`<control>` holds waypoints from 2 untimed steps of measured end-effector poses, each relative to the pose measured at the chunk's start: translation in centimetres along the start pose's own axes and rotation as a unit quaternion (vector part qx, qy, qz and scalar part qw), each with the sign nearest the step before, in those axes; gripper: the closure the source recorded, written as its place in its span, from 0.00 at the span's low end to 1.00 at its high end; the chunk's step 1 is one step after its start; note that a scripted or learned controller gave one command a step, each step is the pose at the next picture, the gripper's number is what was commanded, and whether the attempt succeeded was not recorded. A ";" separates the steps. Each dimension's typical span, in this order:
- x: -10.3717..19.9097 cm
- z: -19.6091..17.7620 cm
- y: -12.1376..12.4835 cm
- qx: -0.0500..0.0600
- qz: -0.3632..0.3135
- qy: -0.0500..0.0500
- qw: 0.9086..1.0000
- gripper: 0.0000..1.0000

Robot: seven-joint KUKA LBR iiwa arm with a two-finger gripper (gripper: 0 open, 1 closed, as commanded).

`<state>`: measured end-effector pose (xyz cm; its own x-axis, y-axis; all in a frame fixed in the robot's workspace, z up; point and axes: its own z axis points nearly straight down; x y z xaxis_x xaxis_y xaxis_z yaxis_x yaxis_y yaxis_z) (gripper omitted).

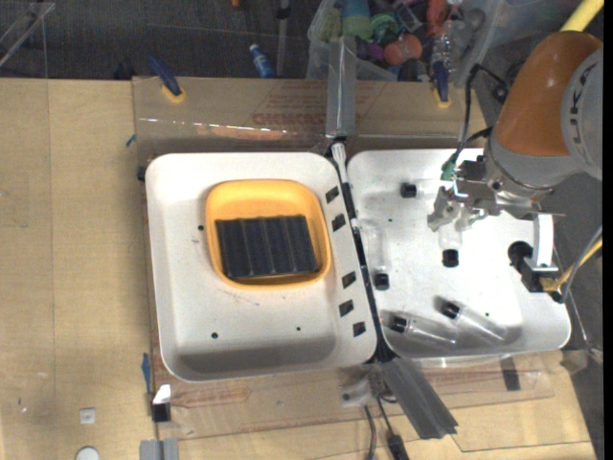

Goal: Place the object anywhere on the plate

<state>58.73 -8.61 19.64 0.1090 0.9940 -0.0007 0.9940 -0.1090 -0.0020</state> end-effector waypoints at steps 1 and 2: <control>0.3 1.2 6.8 -0.001 -0.049 0.000 0.999 1.00; 2.0 -1.5 7.8 -0.002 -0.101 0.000 0.995 1.00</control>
<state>66.70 -7.47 21.11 -0.0924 0.9957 -0.0015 0.9957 0.0924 0.0025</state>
